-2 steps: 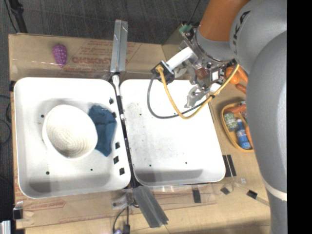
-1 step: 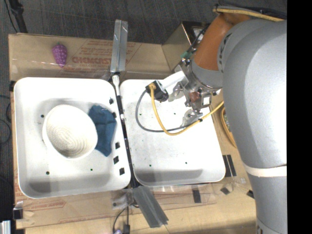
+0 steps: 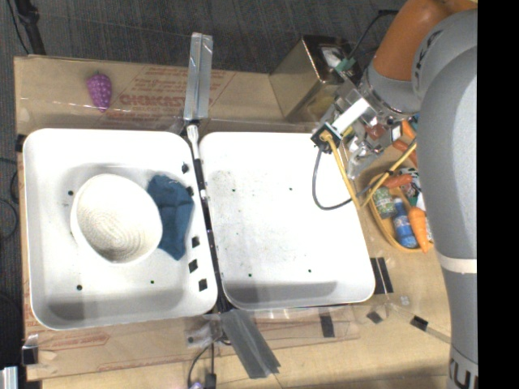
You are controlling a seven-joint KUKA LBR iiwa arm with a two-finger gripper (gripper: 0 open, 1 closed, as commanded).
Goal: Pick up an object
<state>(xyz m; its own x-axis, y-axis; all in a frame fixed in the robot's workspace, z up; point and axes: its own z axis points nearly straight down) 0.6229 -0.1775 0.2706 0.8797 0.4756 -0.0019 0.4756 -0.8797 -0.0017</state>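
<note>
Two things, white hat (image 3: 117, 217) and blue cloth (image 3: 172, 214), lie well left of claw (image 3: 350, 136).

Dark carpet floor (image 3: 243, 14) beyond cardboard-covered bench (image 3: 154, 96); even overhead light.

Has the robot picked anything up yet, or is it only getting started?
Only starting, it seems. Nothing looks done: the white hat and blue cloth both lie in the left bin. The arm sits at the right bin's far right corner, nowhere near them. Reaching over, grabbing and lifting are all left.
</note>
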